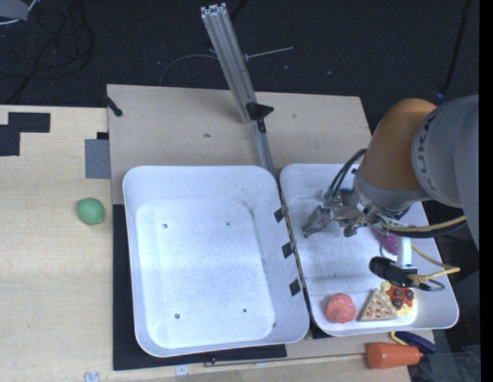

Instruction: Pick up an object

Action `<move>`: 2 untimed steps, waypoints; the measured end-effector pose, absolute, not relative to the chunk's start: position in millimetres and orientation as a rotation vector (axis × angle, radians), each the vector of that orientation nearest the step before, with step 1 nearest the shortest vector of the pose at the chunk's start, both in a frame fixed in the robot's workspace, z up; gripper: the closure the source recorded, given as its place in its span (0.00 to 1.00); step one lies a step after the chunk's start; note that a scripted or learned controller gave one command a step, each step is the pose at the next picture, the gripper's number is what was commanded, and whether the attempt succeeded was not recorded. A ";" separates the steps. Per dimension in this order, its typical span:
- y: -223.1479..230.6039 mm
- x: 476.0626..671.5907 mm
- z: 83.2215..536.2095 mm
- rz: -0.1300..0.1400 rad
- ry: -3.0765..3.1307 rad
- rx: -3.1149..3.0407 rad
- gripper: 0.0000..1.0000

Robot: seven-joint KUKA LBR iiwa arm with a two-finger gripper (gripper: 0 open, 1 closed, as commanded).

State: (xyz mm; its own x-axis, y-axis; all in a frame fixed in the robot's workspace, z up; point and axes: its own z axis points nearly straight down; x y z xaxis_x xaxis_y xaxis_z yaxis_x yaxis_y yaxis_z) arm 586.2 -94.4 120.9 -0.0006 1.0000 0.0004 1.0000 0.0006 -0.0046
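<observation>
Your candidates: red-pink ball (339,307) and pizza-slice toy (382,305), both in right bin (437,318), just below pincer (335,220). Pincer hangs over right bin's upper half, 2 fingers spread apart, nothing between them. Green ball (91,211) lies on desk (40,277), far left of pincer. Orange object (392,355) outside bin, below pincer.

My gripper (332,221) hangs over the right bin (310,185), fingers spread. A red ball (339,308) and pizza slice (382,305) lie near.
</observation>
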 end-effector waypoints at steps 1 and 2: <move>-95.8 587.0 133.2 0.001 -2.219 -2.223 1.00; -98.4 582.2 176.9 -0.003 -2.222 -2.225 1.00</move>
